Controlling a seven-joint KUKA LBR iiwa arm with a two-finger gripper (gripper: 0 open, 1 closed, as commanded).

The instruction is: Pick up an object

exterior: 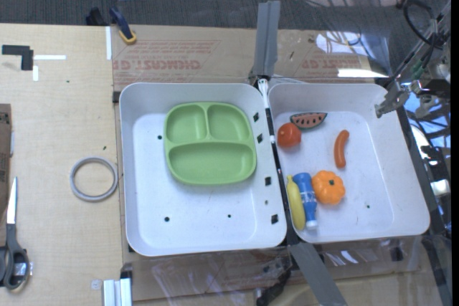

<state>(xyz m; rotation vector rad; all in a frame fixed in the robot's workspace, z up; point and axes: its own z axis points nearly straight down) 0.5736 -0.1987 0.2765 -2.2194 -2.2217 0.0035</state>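
- Gripper over the far right rim of the right bin; spread or pressed together, cannot tell.
- Below in that bin: sausage, watermelon slice, tomato, pumpkin, blue bottle touching banana.
- In the left bin: 1 green plate, 3 compartments.

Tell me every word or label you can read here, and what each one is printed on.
"CHEMCAL GR...": my best reading of the red print on the left cardboard sheet, upside down and blurred.
Red print on the right cardboard sheet: too blurred to read under the plastic glare.
Blue bottle label: too small to read.
Green plate, bins and toy food carry no text I can see.
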